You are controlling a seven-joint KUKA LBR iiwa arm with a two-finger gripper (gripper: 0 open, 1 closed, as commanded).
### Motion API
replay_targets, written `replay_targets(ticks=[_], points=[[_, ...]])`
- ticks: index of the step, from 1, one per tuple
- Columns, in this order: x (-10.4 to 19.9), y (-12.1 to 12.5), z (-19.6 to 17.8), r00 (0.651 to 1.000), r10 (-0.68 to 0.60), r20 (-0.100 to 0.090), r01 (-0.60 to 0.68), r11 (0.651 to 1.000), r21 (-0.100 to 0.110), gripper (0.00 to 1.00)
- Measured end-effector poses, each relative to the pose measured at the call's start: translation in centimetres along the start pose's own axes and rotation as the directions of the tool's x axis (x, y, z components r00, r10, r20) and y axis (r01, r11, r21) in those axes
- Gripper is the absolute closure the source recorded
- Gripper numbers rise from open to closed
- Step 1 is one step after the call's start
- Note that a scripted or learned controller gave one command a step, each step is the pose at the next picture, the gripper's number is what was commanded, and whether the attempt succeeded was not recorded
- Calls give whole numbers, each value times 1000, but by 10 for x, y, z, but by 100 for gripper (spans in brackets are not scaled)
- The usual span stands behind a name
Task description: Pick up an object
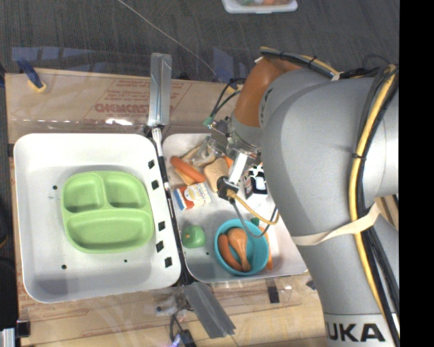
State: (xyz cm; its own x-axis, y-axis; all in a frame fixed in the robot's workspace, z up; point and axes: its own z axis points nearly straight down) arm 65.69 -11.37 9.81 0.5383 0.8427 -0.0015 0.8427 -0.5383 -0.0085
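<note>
The arm reaches in from the right, and my gripper (218, 150) hangs low over the far part of the right bin (203, 271), among the objects there. Just below it lie an orange carrot-like piece (187, 169), a tan bread-like piece (212, 177) and a small white and red packet (192, 197). Nearer the front, a blue bowl (258, 254) holds an orange sausage-like item (237, 246). A small green object (194, 236) sits by the bin's left wall. The arm's bulk hides the right side of this bin.
The left bin (34, 203) holds a green divided plate (107, 211). A metal bar (160, 88) rises from the wall between the bins. Cables loop from the wrist over the right bin. A white tray (260, 5) lies at the top edge.
</note>
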Motion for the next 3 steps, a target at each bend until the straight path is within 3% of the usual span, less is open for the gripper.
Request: replay_targets(ticks=[1, 2, 3], points=[[-36, -79, 5, 927, 375, -10, -375, 927, -11, 0], [-36, -80, -4, 929, 371, -8, -371, 929, -6, 100], [30, -110, -94, 835, 550, -9, -550, 835, -3, 100]])
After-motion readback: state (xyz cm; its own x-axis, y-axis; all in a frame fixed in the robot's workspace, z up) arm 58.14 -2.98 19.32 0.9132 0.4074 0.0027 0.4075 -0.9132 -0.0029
